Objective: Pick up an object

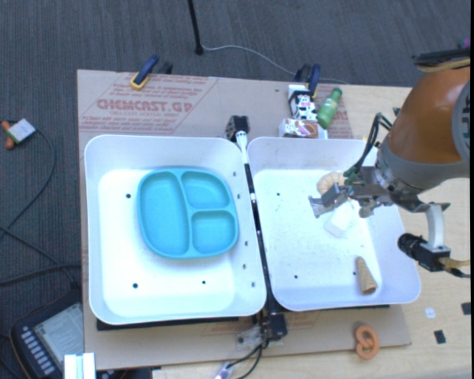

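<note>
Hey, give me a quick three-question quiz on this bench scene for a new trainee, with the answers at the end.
1. True or false: the blue divided tray lies in the right bin.
2. Which object lies nearest the right bin's front edge? A) green bottle B) brown cone-shaped piece C) orange ring
3. Fill in: the gripper hangs over the ____ bin.

Key: 1 false, it lies in the left bin. 2 B. 3 right.
</note>
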Controlling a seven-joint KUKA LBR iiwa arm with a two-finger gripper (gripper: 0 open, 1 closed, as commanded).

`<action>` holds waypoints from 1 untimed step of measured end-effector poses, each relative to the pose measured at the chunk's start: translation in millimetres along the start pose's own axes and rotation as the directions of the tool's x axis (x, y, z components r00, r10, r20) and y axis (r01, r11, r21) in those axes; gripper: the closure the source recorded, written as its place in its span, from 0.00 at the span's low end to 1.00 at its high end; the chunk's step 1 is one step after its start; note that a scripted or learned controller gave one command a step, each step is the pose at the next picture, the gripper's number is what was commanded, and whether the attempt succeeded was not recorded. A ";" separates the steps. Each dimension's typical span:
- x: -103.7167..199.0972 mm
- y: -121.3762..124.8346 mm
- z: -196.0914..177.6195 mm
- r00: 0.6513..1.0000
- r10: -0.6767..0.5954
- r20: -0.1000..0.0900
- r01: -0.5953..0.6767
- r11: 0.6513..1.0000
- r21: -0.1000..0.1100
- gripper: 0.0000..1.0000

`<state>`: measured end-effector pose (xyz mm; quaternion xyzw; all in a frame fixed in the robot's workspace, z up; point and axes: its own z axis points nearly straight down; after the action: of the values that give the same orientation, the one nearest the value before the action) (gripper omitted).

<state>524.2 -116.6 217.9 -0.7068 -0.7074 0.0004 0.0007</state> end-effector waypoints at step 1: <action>-23.1 4.1 116.5 1.000 0.001 0.000 -0.001 1.000 -0.001 0.00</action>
<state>528.2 -139.6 101.4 -0.7071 -0.7071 0.0002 0.0003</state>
